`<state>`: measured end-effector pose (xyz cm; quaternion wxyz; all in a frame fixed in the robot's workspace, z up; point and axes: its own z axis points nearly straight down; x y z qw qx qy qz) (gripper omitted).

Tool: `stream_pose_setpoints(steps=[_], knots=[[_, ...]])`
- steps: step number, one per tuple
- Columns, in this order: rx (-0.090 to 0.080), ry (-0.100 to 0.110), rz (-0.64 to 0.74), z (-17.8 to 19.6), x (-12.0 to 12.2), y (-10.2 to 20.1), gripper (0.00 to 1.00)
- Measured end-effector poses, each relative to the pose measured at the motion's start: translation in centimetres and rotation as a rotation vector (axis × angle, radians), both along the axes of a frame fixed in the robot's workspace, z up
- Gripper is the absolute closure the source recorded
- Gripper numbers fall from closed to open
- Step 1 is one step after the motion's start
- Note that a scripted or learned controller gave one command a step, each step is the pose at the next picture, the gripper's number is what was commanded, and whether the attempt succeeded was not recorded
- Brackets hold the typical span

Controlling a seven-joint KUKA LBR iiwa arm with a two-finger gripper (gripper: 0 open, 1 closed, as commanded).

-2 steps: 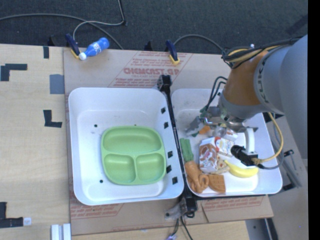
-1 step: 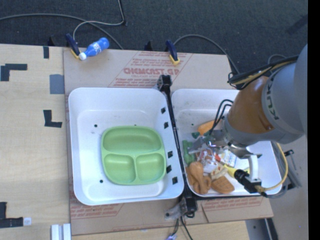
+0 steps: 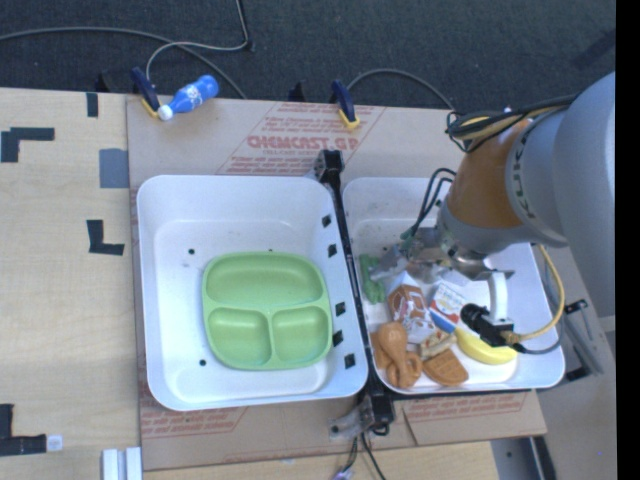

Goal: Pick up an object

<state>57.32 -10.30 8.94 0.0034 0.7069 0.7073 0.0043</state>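
My gripper [image 3: 412, 256] is low in the right bin [image 3: 545, 373], near its upper left part, under the grey arm with the orange band. Just below it lies a pile of toy food: a green leafy piece [image 3: 372, 274], an orange and white snack packet [image 3: 408, 304], a white packet [image 3: 451, 297], a yellow banana [image 3: 486, 349] and brown pastries [image 3: 396, 355]. The gripper's tip sits next to the green piece and the packet; the arm hides how it meets them.
The left bin [image 3: 160, 268] holds a green divided plate [image 3: 267, 308]. A black clip-lined wall [image 3: 340, 258] parts the two bins. A yellow cable [image 3: 553, 303] loops by the right bin's edge. A blue bottle [image 3: 192, 95] lies behind the bins.
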Motion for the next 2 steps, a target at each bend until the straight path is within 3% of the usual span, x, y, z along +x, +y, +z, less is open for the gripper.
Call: stream_pose_setpoints(steps=[1, 2], knots=[[-0.002, 0.002, 0.001, -0.06, 6.78, -0.23, 0.00], [-0.006, 0.002, -0.001, -0.04, 6.55, 0.52, 0.00]])
